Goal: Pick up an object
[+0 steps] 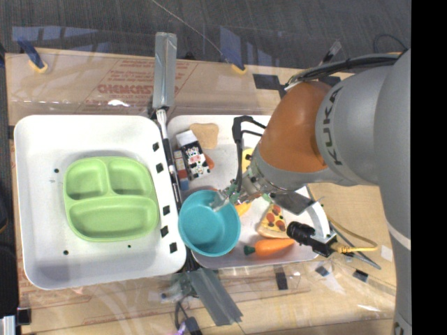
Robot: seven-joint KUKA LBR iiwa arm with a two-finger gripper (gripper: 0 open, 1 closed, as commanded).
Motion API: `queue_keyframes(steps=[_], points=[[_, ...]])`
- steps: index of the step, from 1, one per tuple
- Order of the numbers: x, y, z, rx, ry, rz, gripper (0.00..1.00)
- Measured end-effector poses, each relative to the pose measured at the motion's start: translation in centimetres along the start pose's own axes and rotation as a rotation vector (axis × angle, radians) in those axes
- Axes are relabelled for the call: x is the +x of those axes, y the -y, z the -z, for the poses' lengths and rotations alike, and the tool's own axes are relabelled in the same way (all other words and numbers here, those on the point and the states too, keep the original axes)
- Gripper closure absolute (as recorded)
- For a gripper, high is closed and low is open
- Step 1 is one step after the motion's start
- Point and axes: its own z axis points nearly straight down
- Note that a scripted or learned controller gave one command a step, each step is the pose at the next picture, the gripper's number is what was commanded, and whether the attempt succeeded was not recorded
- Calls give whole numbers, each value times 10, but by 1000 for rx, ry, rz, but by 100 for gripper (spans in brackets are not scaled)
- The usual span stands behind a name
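Gripper [229, 196] fingers pinch the teal bowl's [207, 223] rim above the right bin's [225, 123] crowded left edge; left bin [35, 187] margins lie open.

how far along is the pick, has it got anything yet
Done: the arm has reached down into the right bin, with the gripper at the rim of the blue bowl. In hand: nothing clearly held; the grasp can't be confirmed. Left: secure and lift an object; the carrot and pizza slice lie untouched.
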Motion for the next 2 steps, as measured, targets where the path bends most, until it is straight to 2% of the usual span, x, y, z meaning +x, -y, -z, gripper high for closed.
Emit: queue_keyframes(steps=[1,2], points=[[78,-21,-1,-1,-5,-466,100],[47,-5,0,-2,-3,-119,100]])
